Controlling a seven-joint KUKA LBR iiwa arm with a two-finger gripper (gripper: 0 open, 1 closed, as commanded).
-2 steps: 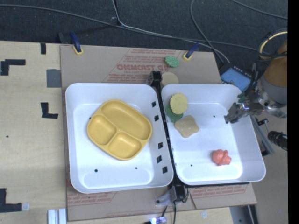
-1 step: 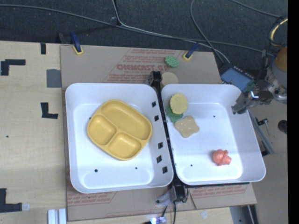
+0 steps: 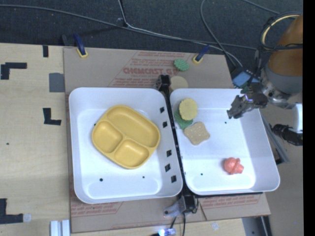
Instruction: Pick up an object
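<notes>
Red print on the brown cardboard sheet (image 3: 142, 68) under the bins reads roughly "CHEMCAST", upside down toward the top of the frame; the rest is too faint to read.

The right white bin (image 3: 261, 178) holds four small things. A round yellow toy piece (image 3: 188, 108) lies near its upper left corner, overlapping a green piece (image 3: 182, 122) beneath it. Just below and to the right lies a tan, bread-shaped slice (image 3: 197, 132), flat, its long axis running diagonally from upper right to lower left. Well apart, toward the bin's lower right, sits a small pink-red lumpy toy (image 3: 233, 165), with no clear long axis.

The dark two-finger gripper (image 3: 236, 110) hovers over the bin's upper right part, away from every piece; whether its fingers are apart or together cannot be told.

The left white bin (image 3: 78, 181) holds a yellow three-compartment plastic tray (image 3: 125, 135), turned at a slant. A green disc (image 3: 181, 64) lies on the cardboard above the bins.
</notes>
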